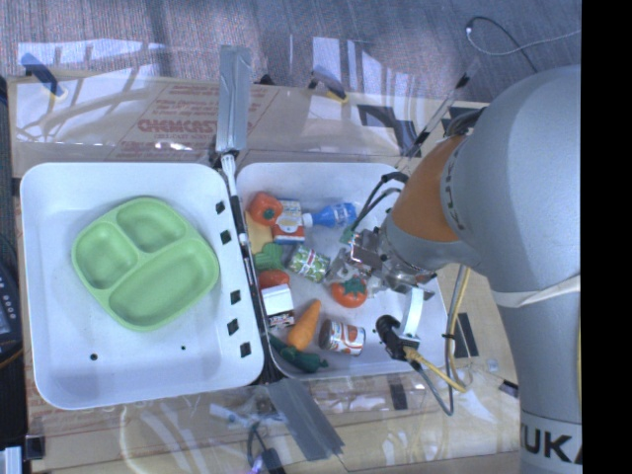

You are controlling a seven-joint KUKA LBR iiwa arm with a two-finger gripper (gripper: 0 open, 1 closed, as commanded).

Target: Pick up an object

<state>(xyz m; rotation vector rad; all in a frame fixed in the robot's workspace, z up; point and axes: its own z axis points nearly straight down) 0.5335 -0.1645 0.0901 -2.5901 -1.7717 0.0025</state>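
The right white bin (259,180) holds a heap of toy food. My gripper (357,257) hangs low over the bin's right half, just above a red tomato (348,293) and right of a small green-labelled can (308,263). Around them lie an orange pepper (264,208), a small carton (288,221), a blue bottle (334,214), a carrot (305,325), a red-and-white box (277,302) and a second can (346,338) near the front wall. From this angle the wrist covers the gripper's tips, and nothing visibly sits in its hold.
The left bin (49,354) carries a green divided plate (145,262). A grey divider strip (233,107) runs between the bins. The arm's grey body (513,186) and its cables (454,304) fill the right side beside the bin.
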